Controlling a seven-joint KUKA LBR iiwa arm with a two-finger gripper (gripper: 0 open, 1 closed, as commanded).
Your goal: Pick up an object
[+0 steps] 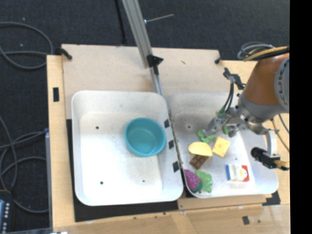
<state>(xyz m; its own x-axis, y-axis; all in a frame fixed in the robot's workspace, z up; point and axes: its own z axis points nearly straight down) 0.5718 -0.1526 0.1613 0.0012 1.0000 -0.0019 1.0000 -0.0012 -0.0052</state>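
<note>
My gripper (218, 127) hangs low over the middle of the right bin (195, 106), reaching in from the right. Its tip sits just above a small green piece (204, 136) and next to a yellow cheese-like wedge (221, 146). A pale yellow rounded object (200, 149) lies just below, with a brown chocolate-like block (197, 161) under it. Purple grapes (192, 179) and a green leafy item (205, 181) rest in the bin's front left corner. A small red and white carton (237, 172) lies at the front right. I see nothing gripped.
A blue bowl (145, 136) stands in the left bin (97, 106). A slanted metal pole (139, 28) rises from behind the bins' divide. Cables (19, 43) lie on the dark floor at left.
</note>
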